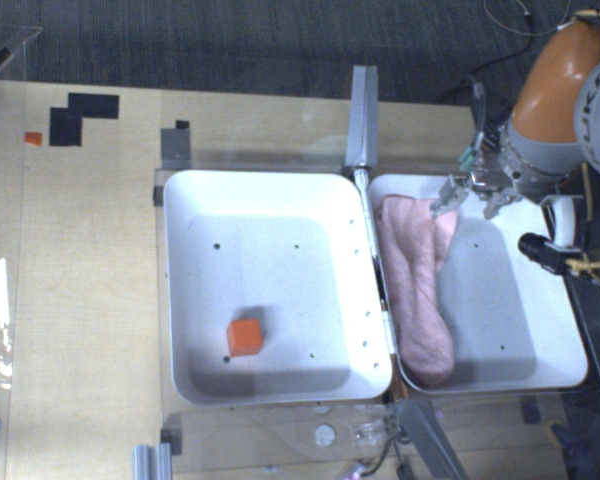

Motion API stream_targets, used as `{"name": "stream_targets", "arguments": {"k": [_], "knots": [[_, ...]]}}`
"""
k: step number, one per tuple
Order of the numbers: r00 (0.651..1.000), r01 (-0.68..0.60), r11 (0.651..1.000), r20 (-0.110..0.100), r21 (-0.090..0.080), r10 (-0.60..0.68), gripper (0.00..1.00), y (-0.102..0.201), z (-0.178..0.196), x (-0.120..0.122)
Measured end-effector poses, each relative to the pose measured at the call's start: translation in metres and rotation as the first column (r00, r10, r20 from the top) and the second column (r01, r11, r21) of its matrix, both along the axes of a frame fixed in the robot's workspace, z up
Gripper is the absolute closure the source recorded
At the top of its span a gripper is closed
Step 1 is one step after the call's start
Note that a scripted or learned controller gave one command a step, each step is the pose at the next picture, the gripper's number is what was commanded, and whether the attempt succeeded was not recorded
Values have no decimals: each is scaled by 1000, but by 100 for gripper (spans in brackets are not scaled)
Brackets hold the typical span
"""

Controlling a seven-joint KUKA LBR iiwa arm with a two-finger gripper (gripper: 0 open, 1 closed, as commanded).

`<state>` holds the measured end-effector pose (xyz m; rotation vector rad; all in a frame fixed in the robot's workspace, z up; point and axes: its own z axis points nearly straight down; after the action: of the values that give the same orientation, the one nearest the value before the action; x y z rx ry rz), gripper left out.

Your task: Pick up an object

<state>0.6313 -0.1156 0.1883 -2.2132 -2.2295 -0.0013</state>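
Starting at the left, I see the wooden bench with a few black marker shapes and a tiny orange tag near its far edge. The left bin holds one small orange block in its near-left area, apart from the walls, with bare white floor all around it. A grey metal bar stands at the seam between the bins. In the right bin, a pink cloth lies lengthwise along the left wall, touching it, leaving the bin's right half open. The gripper hovers above the cloth's far end near the back rim, its fingers spread apart and holding nothing.
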Motion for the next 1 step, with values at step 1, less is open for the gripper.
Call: {"name": "stream_targets", "arguments": {"k": [1], "knots": [[999, -34, 999, 4, -1, 34, 0, -16, 26, 13]]}}
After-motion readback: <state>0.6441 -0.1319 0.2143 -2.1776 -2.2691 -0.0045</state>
